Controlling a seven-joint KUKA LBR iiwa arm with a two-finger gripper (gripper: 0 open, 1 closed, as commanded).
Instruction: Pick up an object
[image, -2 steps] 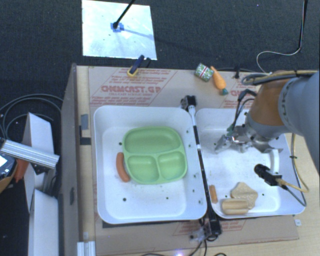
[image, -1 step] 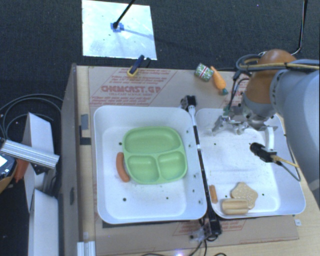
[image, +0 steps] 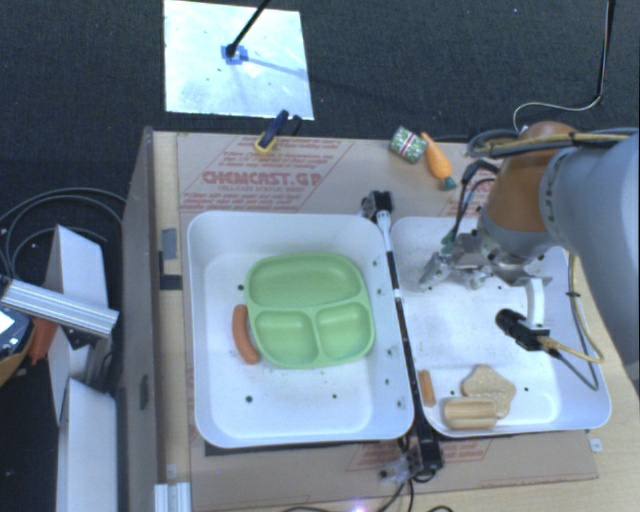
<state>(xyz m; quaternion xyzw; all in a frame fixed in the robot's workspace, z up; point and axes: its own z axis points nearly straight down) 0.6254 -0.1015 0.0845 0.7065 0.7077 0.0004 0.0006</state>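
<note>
White plastic forms the two shallow bins standing side by side on the tabletop (image: 330, 180), their inner walls touching.

In the left bin (image: 225, 400) a green tray (image: 305, 310) with three compartments, one long and two small, lies flat near the middle. An orange-red sausage (image: 242, 333) lies on the bin floor just beside the tray's left edge, lengthwise along it.

In the right bin (image: 575, 395) my hand (image: 450, 270) is low over the far left part of the floor, near the wall shared with the left bin. I cannot tell whether it is apart or together.

The things to pick up in this bin lie along its near edge, well apart from my hand. A small orange piece (image: 427, 387) lies beside the shared wall. A tan bun (image: 470, 412) lies against the near wall. A slice of toast (image: 492, 383) rests just behind the bun, touching it.

Outside the bins, on the far side of the tabletop, a carrot (image: 437, 158) and a green can (image: 408, 143) lie just beside each other. A yellow and black clip (image: 272, 133) lies further left.
</note>
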